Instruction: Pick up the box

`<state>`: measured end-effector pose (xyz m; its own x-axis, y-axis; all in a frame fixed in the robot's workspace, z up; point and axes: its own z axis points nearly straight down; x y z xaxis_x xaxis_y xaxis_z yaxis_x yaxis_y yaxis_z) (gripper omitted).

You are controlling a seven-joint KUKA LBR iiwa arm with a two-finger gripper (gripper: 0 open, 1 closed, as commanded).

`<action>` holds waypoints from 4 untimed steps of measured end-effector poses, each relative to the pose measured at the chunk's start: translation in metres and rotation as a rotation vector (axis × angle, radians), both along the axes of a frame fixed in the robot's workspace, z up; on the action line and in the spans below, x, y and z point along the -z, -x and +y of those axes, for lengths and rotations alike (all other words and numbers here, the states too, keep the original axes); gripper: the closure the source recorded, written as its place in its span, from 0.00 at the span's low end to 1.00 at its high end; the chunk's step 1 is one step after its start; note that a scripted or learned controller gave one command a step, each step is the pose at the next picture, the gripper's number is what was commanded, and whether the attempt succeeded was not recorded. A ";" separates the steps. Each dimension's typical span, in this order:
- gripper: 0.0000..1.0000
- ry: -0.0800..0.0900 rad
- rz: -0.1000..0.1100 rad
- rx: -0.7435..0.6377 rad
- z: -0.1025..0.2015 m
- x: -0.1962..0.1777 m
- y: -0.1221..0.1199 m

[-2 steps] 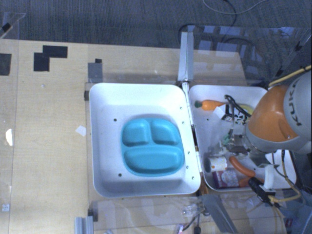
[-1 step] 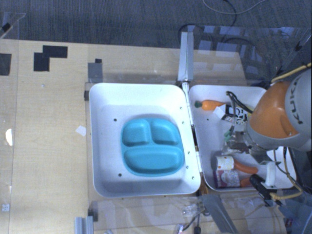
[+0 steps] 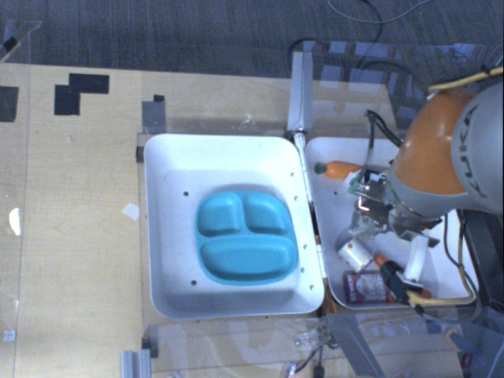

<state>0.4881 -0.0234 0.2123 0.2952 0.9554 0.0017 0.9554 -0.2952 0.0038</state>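
Dark blue-grey carpet [image 3: 197, 14] runs along the far side of the scene, with a thin cable [image 3: 370, 6] looping across it. Nearer lies a pale wooden table [image 3: 71, 211] marked by a few patches of black tape [image 3: 79, 91] toward its left. Two white bins sit on the table side by side, and a metal upright [image 3: 300, 93] stands at the far end of the seam between them. The left bin [image 3: 161, 211] holds a blue divided plate [image 3: 246, 236], lying flat near its middle. The arm [image 3: 441, 156] reaches in from the right over the right bin [image 3: 335, 207], its orange band uppermost, and the end effector [image 3: 368, 215] hangs low over the middle of that bin. From this angle its state cannot be told, neither how far open it is nor whether it has hold of anything. The box [image 3: 364, 287], dark maroon and what looks like a small flat carton, lies in the near left corner of the right bin, close to the front wall and apart from the end effector. A small white cylinder [image 3: 355, 253] lies tilted between the box and the end effector, just below the latter. An orange carrot-shaped toy [image 3: 343, 169] with a green tip rests near the bin's far left corner.
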 end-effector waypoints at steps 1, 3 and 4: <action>1.00 0.000 -0.003 -0.008 0.001 -0.010 -0.002; 1.00 0.000 0.001 -0.011 0.083 -0.046 -0.024; 1.00 0.000 0.002 -0.036 0.151 -0.045 0.001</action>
